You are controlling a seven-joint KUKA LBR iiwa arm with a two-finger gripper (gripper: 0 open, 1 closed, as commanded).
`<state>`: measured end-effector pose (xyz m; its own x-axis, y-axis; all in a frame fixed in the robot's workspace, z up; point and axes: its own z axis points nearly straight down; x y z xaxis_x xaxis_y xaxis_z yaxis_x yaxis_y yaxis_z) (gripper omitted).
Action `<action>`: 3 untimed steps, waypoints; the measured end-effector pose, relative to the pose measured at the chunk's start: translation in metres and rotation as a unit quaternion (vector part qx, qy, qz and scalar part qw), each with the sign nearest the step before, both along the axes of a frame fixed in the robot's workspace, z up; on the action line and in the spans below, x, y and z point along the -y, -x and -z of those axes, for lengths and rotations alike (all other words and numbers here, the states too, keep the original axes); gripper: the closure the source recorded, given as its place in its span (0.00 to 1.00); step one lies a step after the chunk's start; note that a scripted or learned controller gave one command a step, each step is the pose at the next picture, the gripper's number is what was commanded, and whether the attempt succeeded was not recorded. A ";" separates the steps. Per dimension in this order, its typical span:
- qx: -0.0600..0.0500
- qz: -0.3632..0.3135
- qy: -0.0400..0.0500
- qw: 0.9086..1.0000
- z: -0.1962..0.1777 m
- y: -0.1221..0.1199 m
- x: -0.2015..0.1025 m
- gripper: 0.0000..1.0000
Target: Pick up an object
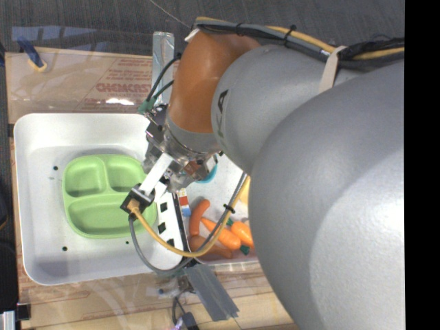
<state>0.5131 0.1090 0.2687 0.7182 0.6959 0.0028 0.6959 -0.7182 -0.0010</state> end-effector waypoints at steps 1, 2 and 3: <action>-0.001 -0.015 0.001 1.000 -0.009 0.010 -0.009 1.00; -0.006 -0.031 0.002 0.999 0.065 0.039 -0.043 1.00; -0.002 0.135 0.001 0.991 0.055 0.037 -0.092 1.00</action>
